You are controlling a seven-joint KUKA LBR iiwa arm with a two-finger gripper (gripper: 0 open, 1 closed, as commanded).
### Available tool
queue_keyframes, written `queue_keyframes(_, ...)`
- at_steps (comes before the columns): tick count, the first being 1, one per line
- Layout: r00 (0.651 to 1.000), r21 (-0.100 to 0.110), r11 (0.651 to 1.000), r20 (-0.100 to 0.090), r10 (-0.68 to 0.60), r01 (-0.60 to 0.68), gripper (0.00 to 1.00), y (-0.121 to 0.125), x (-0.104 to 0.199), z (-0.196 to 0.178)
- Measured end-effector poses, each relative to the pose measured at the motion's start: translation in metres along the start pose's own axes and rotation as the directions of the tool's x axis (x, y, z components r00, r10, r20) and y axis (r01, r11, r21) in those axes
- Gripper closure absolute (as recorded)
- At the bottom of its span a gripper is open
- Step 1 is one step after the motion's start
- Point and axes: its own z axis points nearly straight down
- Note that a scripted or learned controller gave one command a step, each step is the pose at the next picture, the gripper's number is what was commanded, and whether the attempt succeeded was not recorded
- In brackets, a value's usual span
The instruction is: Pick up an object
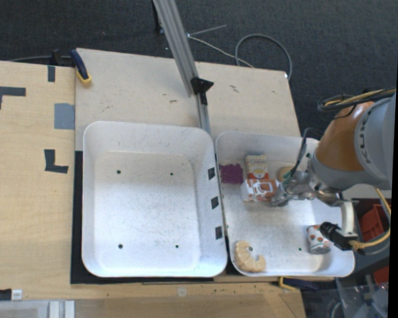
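Note:
My gripper [281, 197] is down in the right bin [280, 261], at the right side of an orange and white carton [257, 178] that lies near the bin's back. It looks to be touching or nearly touching the carton's lower right corner. A purple object [231, 173] lies just left of the carton. A croissant-like pastry [249, 257] rests at the bin's front left corner. A small can [318, 239] lies at the front right. A yellowish item [287, 173] peeks out behind the wrist, partly hidden.
The left bin [92, 183] stands beside the right one, their rims meeting in the middle. A metal pole [181, 45] slants down to the bins' back edge. The grey and orange arm [347, 151] overhangs the right bin's right side.

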Motion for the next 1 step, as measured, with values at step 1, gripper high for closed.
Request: queue_keyframes(1,1.0,-0.009,1.0,0.001,0.002,-0.002,1.0,0.0002,-0.0022,-0.0608)
